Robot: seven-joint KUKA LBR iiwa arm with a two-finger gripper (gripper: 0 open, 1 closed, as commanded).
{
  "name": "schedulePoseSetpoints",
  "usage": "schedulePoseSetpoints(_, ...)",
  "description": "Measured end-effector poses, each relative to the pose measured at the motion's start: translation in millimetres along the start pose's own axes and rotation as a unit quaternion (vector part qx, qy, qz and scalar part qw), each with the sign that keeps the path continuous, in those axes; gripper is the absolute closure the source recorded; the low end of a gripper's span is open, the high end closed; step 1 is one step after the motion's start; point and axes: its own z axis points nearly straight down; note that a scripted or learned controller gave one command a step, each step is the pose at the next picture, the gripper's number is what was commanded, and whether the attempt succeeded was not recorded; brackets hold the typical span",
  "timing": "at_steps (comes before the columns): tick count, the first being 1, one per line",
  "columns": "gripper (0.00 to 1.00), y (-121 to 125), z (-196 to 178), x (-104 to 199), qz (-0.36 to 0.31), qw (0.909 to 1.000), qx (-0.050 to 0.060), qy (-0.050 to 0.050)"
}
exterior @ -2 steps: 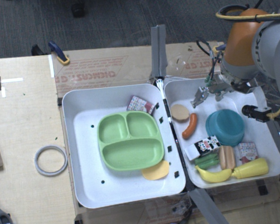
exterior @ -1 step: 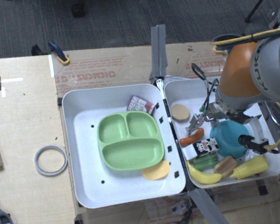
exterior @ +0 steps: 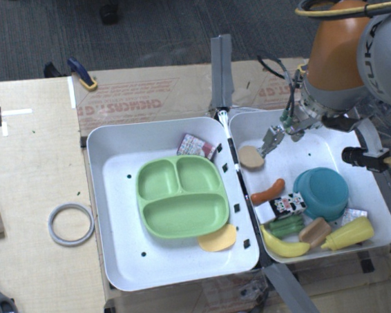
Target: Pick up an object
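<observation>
Tan, flat round cookie (exterior: 251, 157) lies beside the spread, empty end effector (exterior: 269, 142).

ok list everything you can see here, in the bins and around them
divided plastic plate: 1, green, left bin
yellow flat piece: 1, left bin, at the plate's near edge
patterned packet: 1, pink and white, left bin, behind the plate
tan round piece: 1, right bin
toy sausage: 1, orange-red, right bin
plastic bowl: 1, blue, right bin
toy banana: 1, yellow, right bin
tape ring: 1, grey, bench left
gripper: 1, grey, over the right bin
</observation>
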Motion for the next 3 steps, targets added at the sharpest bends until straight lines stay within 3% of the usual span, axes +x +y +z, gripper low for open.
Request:
schedulePoseSetpoints(1, 0.00, -8.4, 0.4, -15.6, -0.051, 0.9987, 0.001, 0.000)
schedulePoseSetpoints(2, 1.00, -8.2, -8.4, -16.6, -0.049, 0.9988, 0.000, 0.000)
schedulePoseSetpoints(3, 0.00, -8.2, -8.3, -16.6, -0.049, 0.9988, 0.000, 0.000)
